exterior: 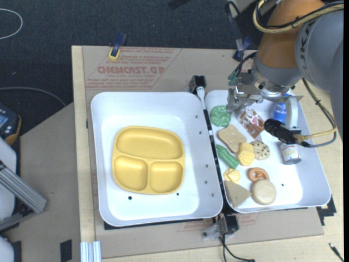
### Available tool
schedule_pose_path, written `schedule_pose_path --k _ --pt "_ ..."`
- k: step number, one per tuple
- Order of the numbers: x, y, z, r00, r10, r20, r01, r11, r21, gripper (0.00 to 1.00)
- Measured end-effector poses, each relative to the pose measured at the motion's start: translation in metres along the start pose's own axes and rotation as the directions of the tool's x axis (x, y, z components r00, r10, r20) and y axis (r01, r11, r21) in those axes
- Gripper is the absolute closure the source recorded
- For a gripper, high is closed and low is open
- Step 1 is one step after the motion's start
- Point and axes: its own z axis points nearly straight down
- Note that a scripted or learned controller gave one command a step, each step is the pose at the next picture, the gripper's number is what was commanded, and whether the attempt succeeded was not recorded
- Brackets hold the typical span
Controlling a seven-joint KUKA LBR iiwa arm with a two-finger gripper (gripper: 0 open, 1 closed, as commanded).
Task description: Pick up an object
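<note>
In the camera view, the grey arm point(305, 42) with its orange band comes in from the upper right of the frame, and its claw point(241, 98) hangs over the upper left corner of the right bin point(313, 187). Whether the claw is open or closed cannot be told from here. Just below it lie the objects: a green round piece point(220, 115), a tan toast slice point(232, 138), a chocolate-chip cookie point(260, 150), a small doughnut point(257, 174) and a beige bun point(263, 191), all clustered in the right bin's left half. The left bin point(103, 119) at centre frame holds a yellow divided tray point(148, 159). Both bins rest on the table point(87, 70).
</note>
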Motion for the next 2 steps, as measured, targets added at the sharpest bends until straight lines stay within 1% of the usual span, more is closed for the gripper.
schedule_pose_path --k 1,2 --pt "0.022 0.013 -0.019 1.0 0.003 0.001 -0.003 1.0 -0.001 1.0" --pt "0.008 0.018 -0.006 1.0 0.008 0.002 -0.008 1.0 0.006 1.0"
